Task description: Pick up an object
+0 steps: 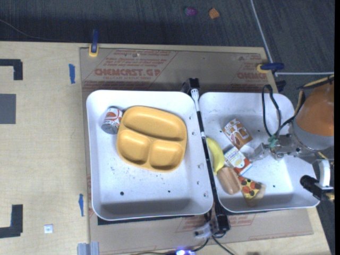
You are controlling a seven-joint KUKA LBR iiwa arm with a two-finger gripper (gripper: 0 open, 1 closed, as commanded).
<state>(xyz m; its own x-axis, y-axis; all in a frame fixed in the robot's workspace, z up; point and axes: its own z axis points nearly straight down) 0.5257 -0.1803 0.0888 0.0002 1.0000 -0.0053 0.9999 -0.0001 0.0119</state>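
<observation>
- Yellow moulded plastic tray with three compartments (151,137): lies in the left white bin (106,195), far to the view-left of the fingers, across the divider between bins. Well apart; not a near candidate.
- Small red-and-white crushed can (111,120): touches the tray's upper-left edge, the farthest item from the fingers.
- Yellow toy banana (215,154): in the right white bin (287,193), against its left wall. Long axis runs roughly up-down in the view, slightly slanted. Lies view-left of the fingers with the other small items between.
- Tan toy hot-dog bun (229,180): just below the banana, touching or nearly touching it; long axis slants down to the right.
- Toy pizza slice with red topping (252,189): just right of the bun, below and view-left of the fingers.
- Small white-and-red packet (237,158): near, view-left of the fingers; sits between banana and fingertip zone.
- Orange-and-white snack packet (237,133): up and view-left of the fingers, long axis diagonal.
- Two-finger gripper (264,150): low over the right bin, reaching in from the right side, tip pointing view-left toward the white-and-red packet. Cannot tell how wide it is parted; nothing is visibly held between the fingers.
- Judgement: the nearest pickable thing is the white-and-red packet, just view-left of the tip; the coming move turns on a short leftward shift.
</observation>
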